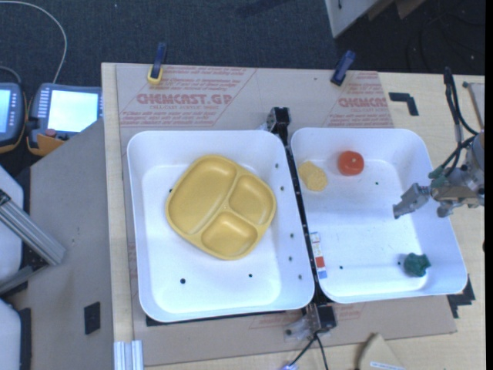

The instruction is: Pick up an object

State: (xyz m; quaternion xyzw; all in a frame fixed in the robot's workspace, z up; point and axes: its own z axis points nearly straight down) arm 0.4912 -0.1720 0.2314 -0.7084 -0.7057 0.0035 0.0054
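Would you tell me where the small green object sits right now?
The green object lies in the right bin's near right corner, below the gripper.

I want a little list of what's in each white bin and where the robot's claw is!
left bin: a yellow divided plate, three sections, nothing on it
right bin: a red ball, a pale yellow round piece, a small green object
red ball and yellow piece: near the far edge, side by side, apart
green object: near corner, alone
claw: over the right bin's right side, holding nothing
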